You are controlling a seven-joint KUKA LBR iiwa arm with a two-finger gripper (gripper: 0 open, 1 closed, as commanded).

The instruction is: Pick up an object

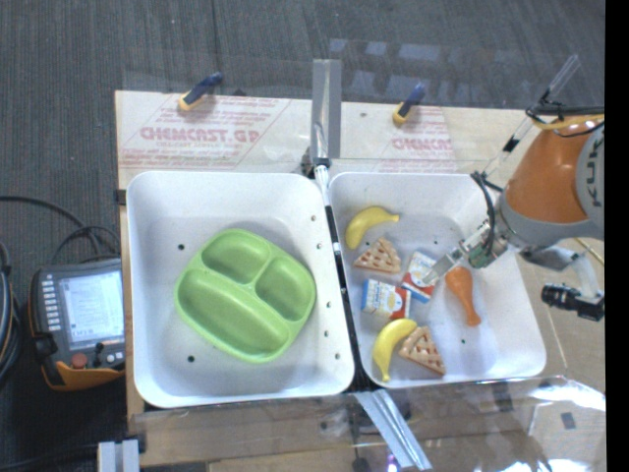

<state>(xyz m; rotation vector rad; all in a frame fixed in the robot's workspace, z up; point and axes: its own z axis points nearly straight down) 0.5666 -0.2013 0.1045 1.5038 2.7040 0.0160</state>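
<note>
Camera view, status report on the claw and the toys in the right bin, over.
Claw low in the right bin, tip at the small carton. Carrot just beside it. Nothing seen gripped. Bananas and waffle pieces crowd close.

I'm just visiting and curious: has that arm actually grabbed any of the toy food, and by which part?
It cannot be told. The gripper is low in the right bin, at the small red and white carton beside the carrot, but a grip isn't clear.

The arm [550,190] wore a rounded orange band over a grey wrist; thin black cables ran along it above a slim, pale metal claw [444,265].
</note>
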